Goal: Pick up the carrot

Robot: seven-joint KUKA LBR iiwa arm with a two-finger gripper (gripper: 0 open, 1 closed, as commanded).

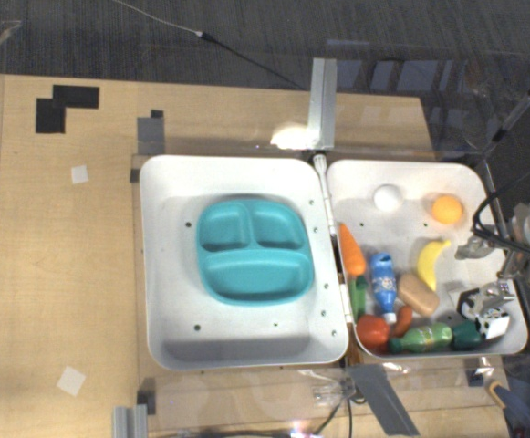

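Carrot (351, 250) lies tilted along left wall of right bin (409, 173), centre-right of frame. End effector (489, 310) at bin's lower right corner; open or closed: cannot tell.

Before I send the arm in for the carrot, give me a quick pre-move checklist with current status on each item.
1. Carrot located: ok. The carrot lies at the left wall of the right bin.
2. Top of carrot uncovered: ok.
3. Room around it: not ok. The bin wall is hard on its left, the blue bottle close on its right.
4. Gripper away from carrot: ok. The gripper sits at the bin's right side.
5. Finger state: cannot tell.
6. Path across: not ok. The banana and other items lie between.
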